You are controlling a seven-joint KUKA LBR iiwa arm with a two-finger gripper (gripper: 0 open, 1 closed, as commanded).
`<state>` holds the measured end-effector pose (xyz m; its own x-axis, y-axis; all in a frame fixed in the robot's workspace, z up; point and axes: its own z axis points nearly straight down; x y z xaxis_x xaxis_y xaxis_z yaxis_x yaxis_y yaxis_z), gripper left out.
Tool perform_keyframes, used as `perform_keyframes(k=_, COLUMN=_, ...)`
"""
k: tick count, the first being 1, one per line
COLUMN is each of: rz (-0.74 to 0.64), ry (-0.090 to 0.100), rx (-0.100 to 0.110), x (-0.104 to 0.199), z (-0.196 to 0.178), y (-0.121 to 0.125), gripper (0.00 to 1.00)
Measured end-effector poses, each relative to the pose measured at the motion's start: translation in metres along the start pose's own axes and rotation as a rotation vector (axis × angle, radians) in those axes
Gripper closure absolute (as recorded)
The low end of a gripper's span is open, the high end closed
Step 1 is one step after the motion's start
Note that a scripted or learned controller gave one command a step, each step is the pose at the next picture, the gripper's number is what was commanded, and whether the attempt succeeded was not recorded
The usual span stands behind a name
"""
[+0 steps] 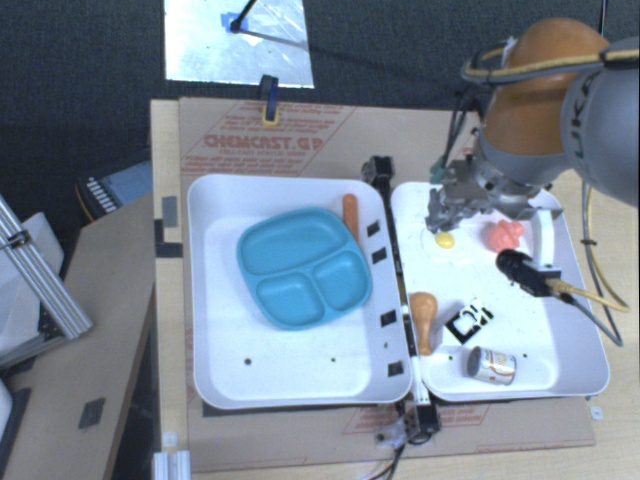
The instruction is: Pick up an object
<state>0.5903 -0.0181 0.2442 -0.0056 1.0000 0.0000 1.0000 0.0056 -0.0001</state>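
The gripper (441, 223) hangs low over the right bin (580, 368) near its far left corner, just above a small yellow object (444, 239). Whether it is spread or closed cannot be told, as the wrist hides it from above, and nothing is seen held. The yellow object is small and rounded, lying on the bin floor near the far edge. Beside it, toward the right edge, lies a pink lump (505, 234). A silver can (490, 365) rests on its side near the near edge. The left bin (215, 358) carries a blue divided tray (303, 266) at its middle.
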Motion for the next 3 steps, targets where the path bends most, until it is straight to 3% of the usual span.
perform_keyframes(k=3, rz=0.0, ry=0.001, rx=0.001, x=0.112, z=0.011, y=-0.074, gripper=1.0)
